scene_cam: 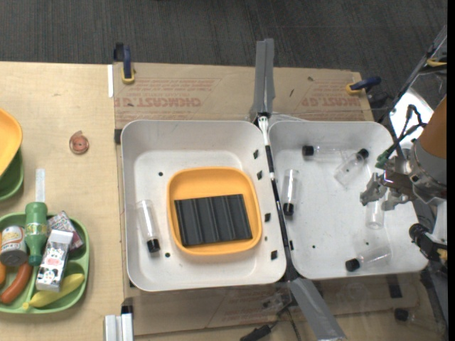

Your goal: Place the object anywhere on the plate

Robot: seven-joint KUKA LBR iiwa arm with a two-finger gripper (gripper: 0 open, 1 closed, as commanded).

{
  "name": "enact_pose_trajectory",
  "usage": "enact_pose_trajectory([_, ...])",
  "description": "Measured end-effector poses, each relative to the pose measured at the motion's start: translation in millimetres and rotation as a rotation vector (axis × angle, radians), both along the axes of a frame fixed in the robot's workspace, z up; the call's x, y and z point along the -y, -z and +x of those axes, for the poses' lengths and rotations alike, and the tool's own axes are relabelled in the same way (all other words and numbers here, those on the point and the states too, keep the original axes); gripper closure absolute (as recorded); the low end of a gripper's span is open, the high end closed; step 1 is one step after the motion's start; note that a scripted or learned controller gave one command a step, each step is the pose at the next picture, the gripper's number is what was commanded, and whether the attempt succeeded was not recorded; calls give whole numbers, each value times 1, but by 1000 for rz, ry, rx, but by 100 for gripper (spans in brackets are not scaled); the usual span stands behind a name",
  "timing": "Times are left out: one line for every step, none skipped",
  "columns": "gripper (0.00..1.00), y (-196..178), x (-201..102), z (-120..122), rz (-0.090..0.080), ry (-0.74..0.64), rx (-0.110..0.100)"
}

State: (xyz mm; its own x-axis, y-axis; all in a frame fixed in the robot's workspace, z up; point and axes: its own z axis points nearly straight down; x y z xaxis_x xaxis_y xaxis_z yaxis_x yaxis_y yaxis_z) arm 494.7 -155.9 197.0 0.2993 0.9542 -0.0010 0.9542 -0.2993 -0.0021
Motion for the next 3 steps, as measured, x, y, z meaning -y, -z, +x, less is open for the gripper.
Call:
enact_pose_trajectory([100, -21, 18, 34, -1, -121, 0])
enact_pose_trajectory([100, -34, -12, 102, -1, -267, 0])
enact_pose_trajectory([100, -56, -52, 136, -2, -456, 1])
